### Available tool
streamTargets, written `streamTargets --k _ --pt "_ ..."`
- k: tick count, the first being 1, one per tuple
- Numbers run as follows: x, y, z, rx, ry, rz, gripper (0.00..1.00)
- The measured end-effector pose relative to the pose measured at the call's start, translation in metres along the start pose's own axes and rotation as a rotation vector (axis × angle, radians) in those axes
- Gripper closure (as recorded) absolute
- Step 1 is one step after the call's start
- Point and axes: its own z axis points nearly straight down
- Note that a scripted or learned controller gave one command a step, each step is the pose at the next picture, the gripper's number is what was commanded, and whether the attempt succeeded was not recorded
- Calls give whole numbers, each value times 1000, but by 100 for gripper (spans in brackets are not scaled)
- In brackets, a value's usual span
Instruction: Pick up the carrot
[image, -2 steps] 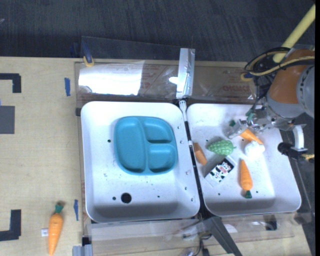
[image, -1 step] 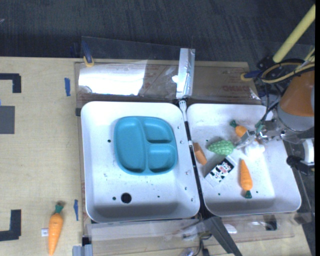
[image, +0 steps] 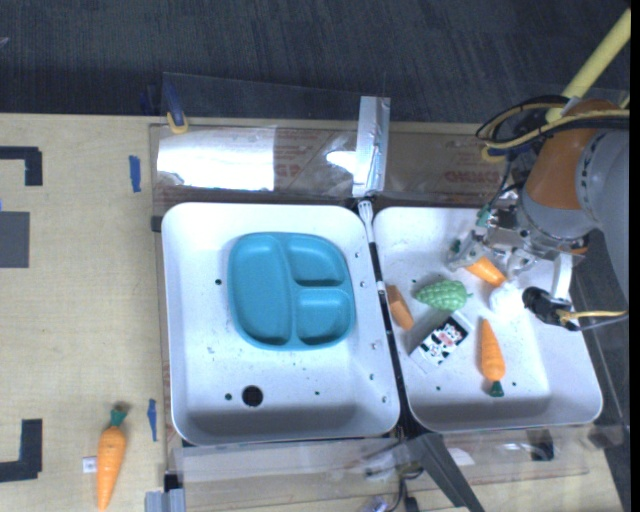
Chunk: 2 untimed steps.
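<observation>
The carrot (image: 490, 355) lies in the right bin (image: 570, 400), toward the lower right of the frame, its green tip pointing down at the bin's near wall. It rests flat on the white floor, apart from its neighbours. Just left of it sits a black-and-white card (image: 440, 338), and above that a green leafy piece (image: 441, 294). An orange stick (image: 399, 306) leans by the bin's left wall. Another orange piece (image: 486, 270) lies higher up, right under the end effector (image: 497, 250).

The end effector hovers over the upper part of the right bin, near the bin's far right corner, with the arm (image: 570, 185) coming in from the right edge. Whether its fingers are apart or together cannot be told here, and whether it touches the orange piece below is unclear too. Nothing is plainly held.

The step in hand looks like the approach: the carrot is untouched and well below the end effector in the frame. The next move would call for shifting down-frame to sit above the carrot's middle, turning to close across its narrow width, then descending.

The left bin (image: 200, 300) holds a blue tray (image: 292, 290). A second carrot (image: 109, 455) lies outside on the counter (image: 70, 330), lower left.
</observation>
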Motion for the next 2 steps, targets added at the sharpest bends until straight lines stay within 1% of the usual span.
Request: streamTargets --k 1,2 --pt "0 1 -11 -3 -3 -2 100" --pt "19 20 -101 -6 -2 -381 100"
